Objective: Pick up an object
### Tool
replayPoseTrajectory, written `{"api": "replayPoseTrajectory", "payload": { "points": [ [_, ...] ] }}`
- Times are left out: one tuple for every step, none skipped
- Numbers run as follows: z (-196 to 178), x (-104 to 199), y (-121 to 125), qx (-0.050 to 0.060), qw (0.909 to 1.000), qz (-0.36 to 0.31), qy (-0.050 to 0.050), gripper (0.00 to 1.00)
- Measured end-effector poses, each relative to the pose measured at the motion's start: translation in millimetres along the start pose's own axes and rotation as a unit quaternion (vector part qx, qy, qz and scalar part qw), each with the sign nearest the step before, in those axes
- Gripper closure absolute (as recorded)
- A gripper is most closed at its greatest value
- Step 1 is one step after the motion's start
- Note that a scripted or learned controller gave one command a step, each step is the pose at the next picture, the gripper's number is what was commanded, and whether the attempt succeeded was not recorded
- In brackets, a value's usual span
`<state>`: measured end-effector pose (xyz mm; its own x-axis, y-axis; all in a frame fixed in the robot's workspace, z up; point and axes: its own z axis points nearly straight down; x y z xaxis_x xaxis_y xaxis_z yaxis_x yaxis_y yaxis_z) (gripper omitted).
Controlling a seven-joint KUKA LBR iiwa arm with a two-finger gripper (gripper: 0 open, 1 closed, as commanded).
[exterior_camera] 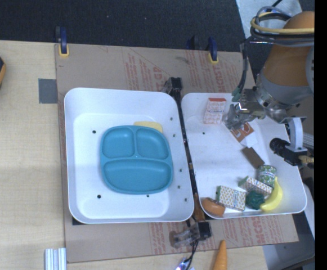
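You are looking down on a desk (22, 167) carrying two white bins side by side. The left bin (79, 151) holds a blue divided plate (135, 159) near its middle, with a pale yellow item (149, 126) poking out from under the plate's edge at about 1 o'clock.

The right bin (214, 162) holds the loose objects. At its 11 o'clock corner lies a small white and red packet (214, 111). A brown and white wrapper (243, 131) sits just beside the gripper (234, 115), on its 4 o'clock side, and a dark brown bar (254, 156) lies a little further toward 5 o'clock. The rest are crowded along the bin's 6 o'clock edge: a brown rounded piece (213, 207), a patterned box (232, 198), a dark green item (255, 200), a green-labelled can (267, 175) and a yellow banana (273, 198), packed so that several touch.

The arm (284, 55) comes in from 3 o'clock, and its gripper hangs over the upper part of the right bin, between the packet and the wrapper. You cannot tell from this angle whether anything sits between them or how the gripper stands; the metal parts blur together. An orange carrot tip (220, 256) shows on the desk at 6 o'clock.
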<state>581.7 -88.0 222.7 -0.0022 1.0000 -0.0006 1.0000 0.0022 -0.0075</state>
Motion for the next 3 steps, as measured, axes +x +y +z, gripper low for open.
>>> {"api": "replayPoseTrajectory", "payload": {
  "points": [
    [31.9, -37.2, -30.9, 0.000, 1.0000, 0.000, 0.000, 1.00],
    [-10.4, -14.2, -49.2, -0.003, 1.0000, -0.001, 0.001, 1.00],
    [-53.6, -29.7, -11.9, -0.005, 1.0000, -0.002, -0.001, 1.00]
  ]
}}
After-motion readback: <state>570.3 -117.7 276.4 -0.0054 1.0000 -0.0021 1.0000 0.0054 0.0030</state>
